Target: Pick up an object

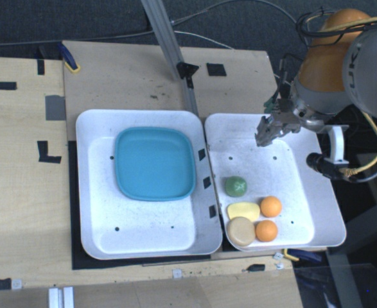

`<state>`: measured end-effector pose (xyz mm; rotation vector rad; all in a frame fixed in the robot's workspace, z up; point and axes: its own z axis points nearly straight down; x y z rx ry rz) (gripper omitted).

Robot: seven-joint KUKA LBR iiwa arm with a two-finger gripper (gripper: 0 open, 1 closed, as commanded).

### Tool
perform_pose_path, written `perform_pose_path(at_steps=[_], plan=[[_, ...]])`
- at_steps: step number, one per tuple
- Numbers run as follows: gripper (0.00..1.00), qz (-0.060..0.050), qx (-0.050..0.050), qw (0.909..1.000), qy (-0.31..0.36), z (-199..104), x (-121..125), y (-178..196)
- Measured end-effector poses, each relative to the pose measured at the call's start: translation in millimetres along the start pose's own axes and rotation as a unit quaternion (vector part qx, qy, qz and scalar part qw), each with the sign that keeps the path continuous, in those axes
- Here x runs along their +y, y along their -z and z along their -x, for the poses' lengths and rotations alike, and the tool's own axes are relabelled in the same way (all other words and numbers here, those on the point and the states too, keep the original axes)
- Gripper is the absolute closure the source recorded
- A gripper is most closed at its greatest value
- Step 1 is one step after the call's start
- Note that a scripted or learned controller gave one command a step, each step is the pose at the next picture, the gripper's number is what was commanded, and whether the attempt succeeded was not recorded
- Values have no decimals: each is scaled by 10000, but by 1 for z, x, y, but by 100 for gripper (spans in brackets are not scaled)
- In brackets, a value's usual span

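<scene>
— While the gripper (266, 135) hangs over the far part of the right bin (316, 191), where do the objects sit?

— They cluster at that bin's near left corner, well apart from the gripper. A green ball (236, 186) lies farthest from the near rim. Nearer the rim come a pale yellow piece (242, 210) and an orange ball (271, 206) beside it, then a beige round object (241, 231) and a second orange ball (266, 230) closest to the rim. The yellow piece and the beige one touch.

— And the gripper itself?

— It points down toward the bin floor with nothing visible between its tips; whether they stand apart or together cannot be told at this slant.

— What about the other bin?

— The left bin (95, 191), just beside the right bin, bears a blue square plate (155, 163).
</scene>
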<state>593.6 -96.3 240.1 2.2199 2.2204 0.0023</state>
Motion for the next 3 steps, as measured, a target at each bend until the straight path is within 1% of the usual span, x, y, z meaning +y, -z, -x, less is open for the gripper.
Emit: perform_pose_path(at_steps=[1,2,3], plan=[[100,-11,8,10000,22,-56,-14,5],[100,-20,5,10000,19,-109,-20,-10],[100,-19,4,10000,19,-157,-32,-21]])
